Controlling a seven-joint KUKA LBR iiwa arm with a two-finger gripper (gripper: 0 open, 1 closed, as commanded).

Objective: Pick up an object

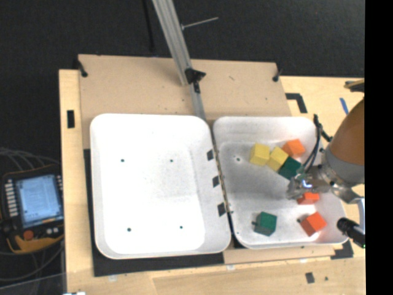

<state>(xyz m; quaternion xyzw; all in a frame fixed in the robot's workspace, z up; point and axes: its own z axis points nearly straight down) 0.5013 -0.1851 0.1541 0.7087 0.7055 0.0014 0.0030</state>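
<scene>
No readable writing. Grey two-finger gripper (305,186), finger state unclear, over right white plastic bin (245,134); dark green cube (289,167) at 11 o'clock, small orange block (309,196) at 6.

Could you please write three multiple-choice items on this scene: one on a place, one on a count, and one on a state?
1. Which bin holds the blocks?
A. The left bin
B. The right bin
C. Both bins

2. How many yellow blocks are there?
A. One
B. Two
C. Four

3. How does the lone green block lie?
A. Apart from the others, on the bin floor
B. Stacked on a yellow block
C. Outside the bins, on the bench

Answers:
1. B: all the blocks lie in the right bin.
2. B: two yellow blocks sit side by side.
3. A: the green block lies on its own near the front wall, while the gripper is further back.
</scene>
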